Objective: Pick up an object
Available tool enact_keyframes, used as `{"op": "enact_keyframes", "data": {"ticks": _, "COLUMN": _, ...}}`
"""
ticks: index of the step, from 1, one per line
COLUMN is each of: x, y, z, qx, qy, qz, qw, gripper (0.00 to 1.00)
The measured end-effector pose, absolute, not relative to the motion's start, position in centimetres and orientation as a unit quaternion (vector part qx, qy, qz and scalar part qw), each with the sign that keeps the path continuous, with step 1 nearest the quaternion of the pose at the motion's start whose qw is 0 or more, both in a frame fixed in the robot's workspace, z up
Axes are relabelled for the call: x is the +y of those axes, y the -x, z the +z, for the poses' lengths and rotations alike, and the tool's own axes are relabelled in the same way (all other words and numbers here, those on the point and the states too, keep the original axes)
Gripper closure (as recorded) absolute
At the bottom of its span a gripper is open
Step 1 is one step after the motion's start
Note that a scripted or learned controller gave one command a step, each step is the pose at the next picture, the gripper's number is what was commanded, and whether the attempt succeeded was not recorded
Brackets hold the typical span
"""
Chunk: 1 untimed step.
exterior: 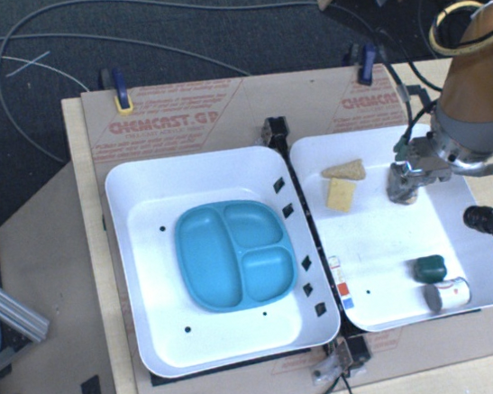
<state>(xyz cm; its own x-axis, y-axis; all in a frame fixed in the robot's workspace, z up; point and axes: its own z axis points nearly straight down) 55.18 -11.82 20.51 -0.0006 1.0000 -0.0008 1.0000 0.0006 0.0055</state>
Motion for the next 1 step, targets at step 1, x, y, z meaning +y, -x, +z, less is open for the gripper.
{"op": "enact_keyframes", "data": {"ticks": 1, "x": -11.83, "y": -55.31, "z": 25.74, "qx": 0.708, "qy": -0.706, "qz": 0.0019, "qw": 0.003, "gripper": 1.0}}
